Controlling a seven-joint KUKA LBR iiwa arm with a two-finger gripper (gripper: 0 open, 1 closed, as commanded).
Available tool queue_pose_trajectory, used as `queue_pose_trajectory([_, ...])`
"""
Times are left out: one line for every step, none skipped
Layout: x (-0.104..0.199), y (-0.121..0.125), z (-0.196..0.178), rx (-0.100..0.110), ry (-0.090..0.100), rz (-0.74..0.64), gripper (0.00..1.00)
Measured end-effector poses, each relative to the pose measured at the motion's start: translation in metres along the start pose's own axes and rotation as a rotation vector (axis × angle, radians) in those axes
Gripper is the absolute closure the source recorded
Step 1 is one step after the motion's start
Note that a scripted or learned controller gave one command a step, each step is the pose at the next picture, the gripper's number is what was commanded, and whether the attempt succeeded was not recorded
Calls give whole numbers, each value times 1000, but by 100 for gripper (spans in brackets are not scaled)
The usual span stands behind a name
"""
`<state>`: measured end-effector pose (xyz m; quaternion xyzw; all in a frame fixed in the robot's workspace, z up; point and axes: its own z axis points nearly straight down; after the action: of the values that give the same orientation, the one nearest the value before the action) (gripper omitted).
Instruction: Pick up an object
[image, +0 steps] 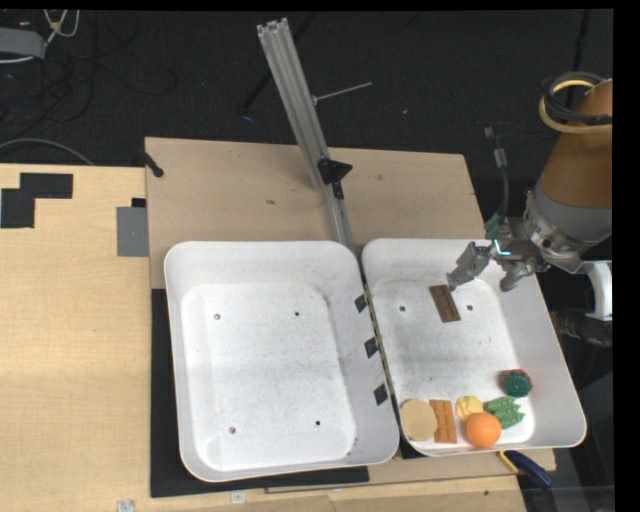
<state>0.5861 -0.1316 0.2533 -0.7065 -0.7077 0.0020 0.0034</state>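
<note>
The small brown block lies flat in the right bin, alone near the top, well apart from the toys bunched at the bottom edge: an orange ball, a green thing, a dark green ball, a yellow bit and a tan round piece. The end effector hangs just above and to the right of the block, its two fingers spread apart with nothing between them. To do this well, I think it should slide over until the block sits between the fingers, go straight down, then close on the thin sides; the left bin on the worktop does not matter now.
</note>
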Motion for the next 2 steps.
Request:
queue_pose_trajectory([-1,1,-3,-5,-1,2,0])
queue_pose_trajectory([7,-2,45,0,0,4,0])
